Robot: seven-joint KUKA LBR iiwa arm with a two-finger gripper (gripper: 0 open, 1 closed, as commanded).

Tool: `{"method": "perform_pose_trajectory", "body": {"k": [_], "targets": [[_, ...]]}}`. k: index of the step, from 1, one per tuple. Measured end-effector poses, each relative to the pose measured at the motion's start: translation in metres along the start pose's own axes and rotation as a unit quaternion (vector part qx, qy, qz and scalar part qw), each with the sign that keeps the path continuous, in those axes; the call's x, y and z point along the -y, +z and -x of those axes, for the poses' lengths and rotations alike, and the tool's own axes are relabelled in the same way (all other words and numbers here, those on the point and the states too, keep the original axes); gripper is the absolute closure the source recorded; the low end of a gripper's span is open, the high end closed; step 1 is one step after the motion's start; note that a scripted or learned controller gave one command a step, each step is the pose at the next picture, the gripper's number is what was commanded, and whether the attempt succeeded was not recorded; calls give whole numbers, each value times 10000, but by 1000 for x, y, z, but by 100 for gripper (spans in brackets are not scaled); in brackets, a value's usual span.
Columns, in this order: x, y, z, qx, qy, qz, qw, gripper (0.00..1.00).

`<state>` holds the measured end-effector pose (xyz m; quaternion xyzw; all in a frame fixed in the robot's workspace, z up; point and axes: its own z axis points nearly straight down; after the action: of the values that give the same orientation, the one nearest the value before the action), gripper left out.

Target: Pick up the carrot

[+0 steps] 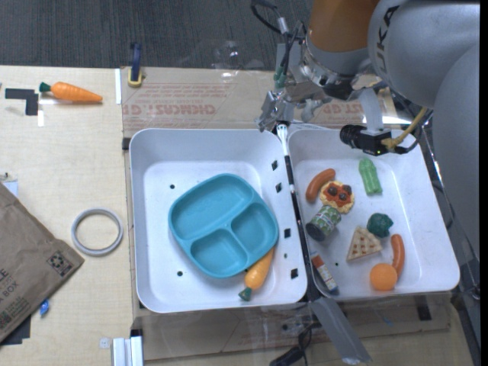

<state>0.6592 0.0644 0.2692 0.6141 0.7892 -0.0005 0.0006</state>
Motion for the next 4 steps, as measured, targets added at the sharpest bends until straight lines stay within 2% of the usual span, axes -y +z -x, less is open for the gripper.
{"method": "perform_pose_trajectory", "body": {"k": [1,2,3,4], "targets": [[16,35,61,-1,-977,-7,9952,0],[9,79,35,-4,-1364,-7,9907,0],[23,78,4,-5,-2193,-2,9756,0],[61,161,-49,23,-2483,97,9686,0]]}}
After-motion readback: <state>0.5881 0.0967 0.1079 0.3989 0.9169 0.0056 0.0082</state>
